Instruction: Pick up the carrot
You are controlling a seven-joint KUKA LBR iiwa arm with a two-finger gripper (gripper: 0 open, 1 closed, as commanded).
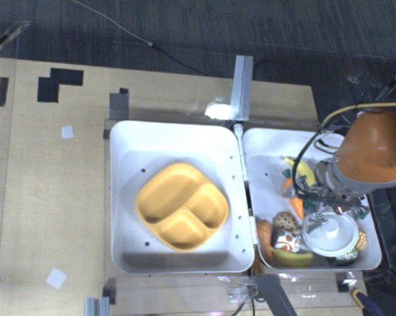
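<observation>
Gripper [329, 231] low in right bin [375, 257], open/closed state can't be told from above; carrot [297, 206] just left of it, apart.

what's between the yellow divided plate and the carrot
In the camera view, bare white floor of the left bin, then the rims where both bins meet, separate the yellow plate from the carrot.

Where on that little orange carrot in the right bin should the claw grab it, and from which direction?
Probably across the middle of the carrot, coming straight down from above. It lies flat on the right bin floor as a short slim stick, so pinching across its narrow width looks easiest. The arm's wrist hides its right side, and the cookie lies close below it, so fingers have little room there.
</observation>
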